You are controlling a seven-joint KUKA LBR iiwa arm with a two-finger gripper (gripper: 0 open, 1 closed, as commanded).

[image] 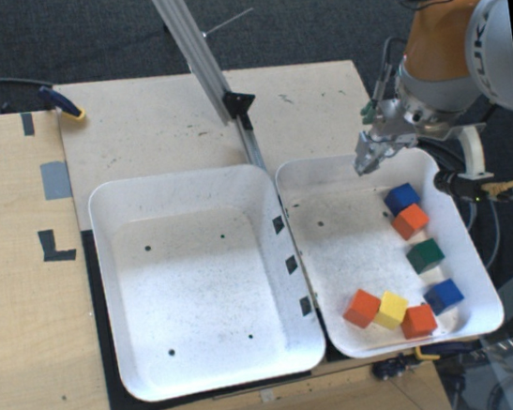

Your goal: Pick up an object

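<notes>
While the grey arm (460,38) with its orange band reaches in from the right, its gripper (370,157) hangs over the far edge of the right bin (337,235), holding nothing; whether its jaws are open or closed cannot be told. Well to the left of the jaws lies the left bin (192,284). All the cubes sit nearer the camera than the jaws, in the right bin. Closest, just below and right of them, a blue cube (400,198) touches an orange cube (411,220). Further off come a green cube (425,255) and a second blue cube (444,295). Farthest, along the near wall, an orange-red cube (361,309), a yellow cube (391,308) and another orange cube (419,320) huddle together.
</notes>
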